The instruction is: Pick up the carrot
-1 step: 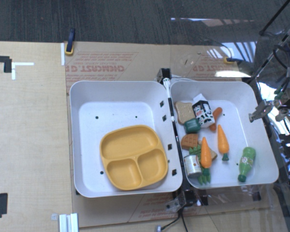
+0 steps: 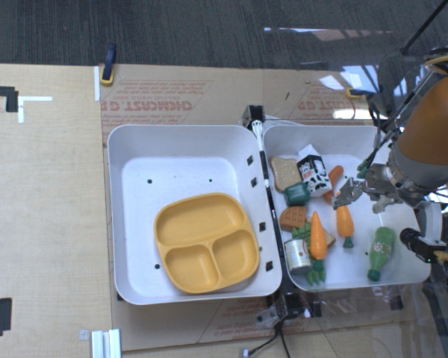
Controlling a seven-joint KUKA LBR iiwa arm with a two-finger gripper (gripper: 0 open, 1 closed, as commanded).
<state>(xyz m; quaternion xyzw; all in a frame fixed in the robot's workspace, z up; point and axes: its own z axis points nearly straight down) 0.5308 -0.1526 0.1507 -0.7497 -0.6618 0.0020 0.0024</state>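
Hovering just above a carrot (image 2: 344, 224) in the right bin (image 2: 403, 274), the gripper (image 2: 356, 189) held nothing. Whether its fingers were apart, I cannot tell; no writing was legible.

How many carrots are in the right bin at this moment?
3, maybe more hidden. One carrot lies over the pile's front; a second carrot lies just right of it, below the gripper; a third carrot lies beside the carton.

You see a yellow divided plate (image 2: 206, 242) in the left bin (image 2: 127, 200); right of it lie a bread slice (image 2: 284, 173), tin can (image 2: 296, 254) and green bottle (image 2: 380, 250).
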